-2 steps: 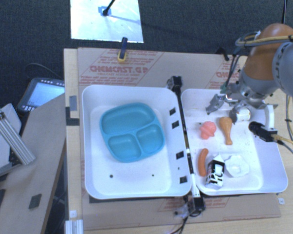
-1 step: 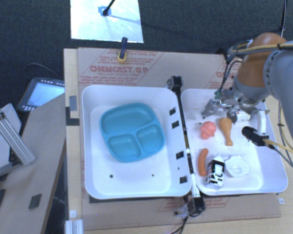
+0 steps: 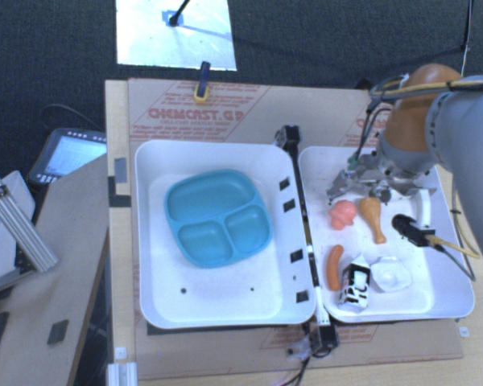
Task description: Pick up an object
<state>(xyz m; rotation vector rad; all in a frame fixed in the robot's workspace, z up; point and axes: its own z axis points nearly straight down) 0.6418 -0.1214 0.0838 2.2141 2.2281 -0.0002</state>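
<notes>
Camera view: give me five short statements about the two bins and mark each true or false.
1. The blue divided tray lies in the left bin. True.
2. The hot dog lies inside the blue divided tray. False: it lies in the right bin, near the divider between the bins.
3. The pincer hangs over the right bin, above the pink toy and the chicken drumstick. True.
4. The black-and-white carton stands in the left bin. False: it is in the right bin, beside the hot dog.
5. The pink toy and the chicken drumstick lie in opposite bins. False: both are in the right bin, side by side.
</notes>
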